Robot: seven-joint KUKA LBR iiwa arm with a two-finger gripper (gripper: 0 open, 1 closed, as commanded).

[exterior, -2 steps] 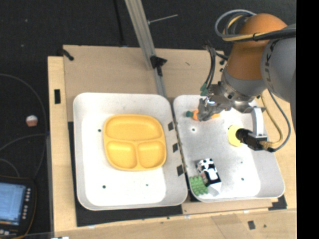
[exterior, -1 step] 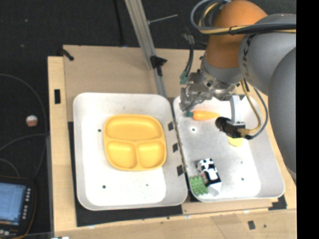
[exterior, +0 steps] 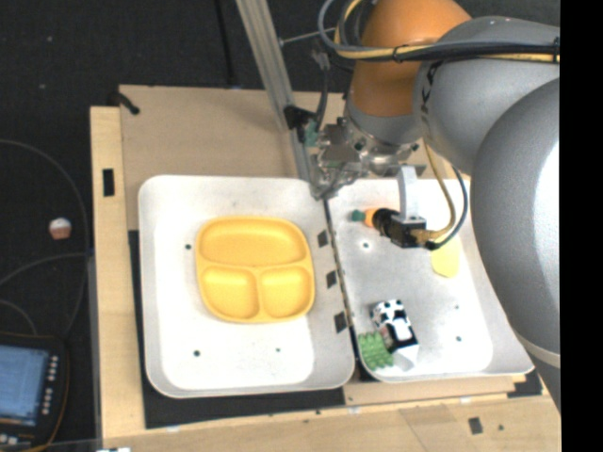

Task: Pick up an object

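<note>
So looking down from the one fixed camera: two shallow white bins sit side by side on a tan wooden bench (exterior: 188, 130). The left bin (exterior: 170, 347) has a yellow divided plate (exterior: 254, 268) lying flat pretty much in its middle, three compartments, the long one along the far side and two smaller ones toward the near edge.

The right bin (exterior: 471, 337) is where the loose stuff is. Down in its near-left corner there's a little black-and-white toy (exterior: 396, 323) that looks cow-patterned, touching a green block-like piece (exterior: 376, 350) that sits right against the bin's near-left rim. Over by the right edge, about halfway along, a pale yellow object (exterior: 446, 260) lies partly tucked under the arm. Near the far-left part of the bin there's a tiny teal bit (exterior: 359, 217) just beside an orange-and-black piece with cables that seems to belong to the arm's tooling, can't say for sure.

The big grey arm (exterior: 509, 139) with its orange band comes in from the right and covers the far-right part of that bin. The gripper (exterior: 332, 172) hangs over the far end of the divider between the two bins. Honestly can't tell its state, it's a blur of metal from this angle, and nothing visible is caught in it.
</note>
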